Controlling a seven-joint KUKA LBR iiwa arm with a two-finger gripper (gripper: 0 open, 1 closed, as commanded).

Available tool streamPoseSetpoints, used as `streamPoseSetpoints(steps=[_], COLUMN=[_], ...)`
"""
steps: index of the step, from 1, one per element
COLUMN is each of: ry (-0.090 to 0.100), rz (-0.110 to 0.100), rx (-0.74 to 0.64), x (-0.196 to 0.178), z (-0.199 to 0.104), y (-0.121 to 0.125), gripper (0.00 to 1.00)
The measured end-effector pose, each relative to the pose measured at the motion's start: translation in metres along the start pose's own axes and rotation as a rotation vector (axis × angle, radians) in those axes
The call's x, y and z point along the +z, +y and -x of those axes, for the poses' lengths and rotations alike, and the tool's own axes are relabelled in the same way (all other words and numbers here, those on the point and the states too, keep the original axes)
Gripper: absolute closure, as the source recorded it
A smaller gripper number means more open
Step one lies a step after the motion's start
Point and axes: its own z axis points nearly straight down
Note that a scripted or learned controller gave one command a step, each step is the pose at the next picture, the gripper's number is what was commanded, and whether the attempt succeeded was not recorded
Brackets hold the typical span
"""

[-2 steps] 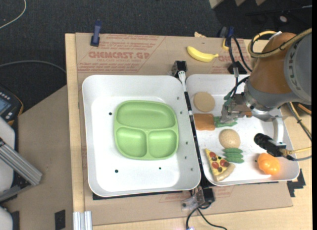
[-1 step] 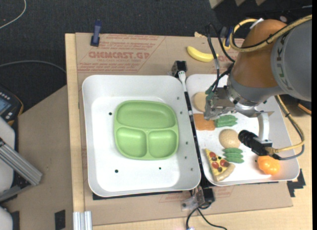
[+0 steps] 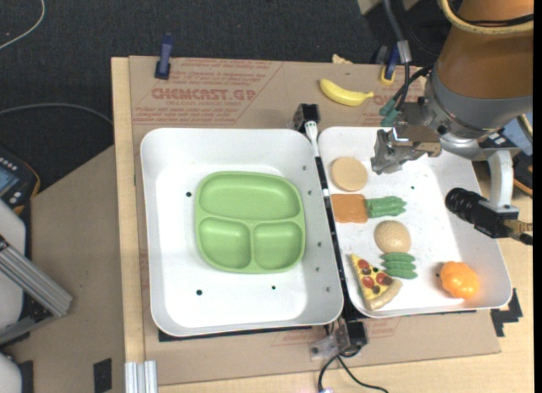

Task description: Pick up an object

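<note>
My gripper (image 3: 387, 163) hangs over the back of the right bin (image 3: 423, 307), just right of a round tan cookie (image 3: 348, 174). Nothing shows between its fingers. Below the cookie lie an orange cracker square (image 3: 348, 208) and a green pea pod (image 3: 386, 206). Further forward sit a beige bun (image 3: 392, 236), a second green pod (image 3: 399, 265), a pizza slice (image 3: 374, 279) and an orange pepper (image 3: 459, 280).
The left bin (image 3: 165, 213) holds a green divided plate (image 3: 251, 220). A yellow banana (image 3: 344, 92) lies on the cardboard behind the right bin. Blue clamps (image 3: 163, 58) stand at the cardboard's back edge.
</note>
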Motion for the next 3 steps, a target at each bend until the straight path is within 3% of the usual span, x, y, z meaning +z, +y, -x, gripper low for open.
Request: streamPoseSetpoints(steps=[1, 2, 3], ry=[-0.001, -0.004, -0.004], rz=[-0.023, 0.005, -0.012], rx=[0.000, 0.012, 0.004], x=[0.011, -0.202, -0.203], z=[-0.053, 0.031, 0.027], y=[-0.047, -0.041, -0.041], gripper=[1.00, 1.00, 1.00])
